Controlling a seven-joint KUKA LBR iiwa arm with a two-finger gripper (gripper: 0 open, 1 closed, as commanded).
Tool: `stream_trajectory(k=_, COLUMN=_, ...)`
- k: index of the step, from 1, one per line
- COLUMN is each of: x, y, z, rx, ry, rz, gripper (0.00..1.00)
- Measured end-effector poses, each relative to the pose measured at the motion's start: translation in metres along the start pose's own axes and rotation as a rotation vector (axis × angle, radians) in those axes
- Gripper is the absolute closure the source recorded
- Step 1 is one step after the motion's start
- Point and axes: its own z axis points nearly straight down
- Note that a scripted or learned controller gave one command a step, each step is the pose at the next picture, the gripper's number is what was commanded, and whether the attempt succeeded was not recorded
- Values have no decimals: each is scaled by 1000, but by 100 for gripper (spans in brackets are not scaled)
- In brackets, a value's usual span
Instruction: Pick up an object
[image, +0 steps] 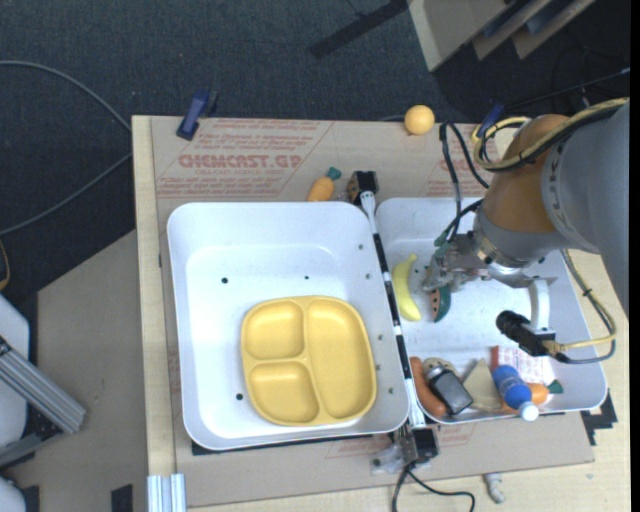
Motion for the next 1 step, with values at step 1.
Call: stream_trajectory(k=1, x=63, y=5, z=-115, rx=-1, ry=2, rz=-1, gripper=100)
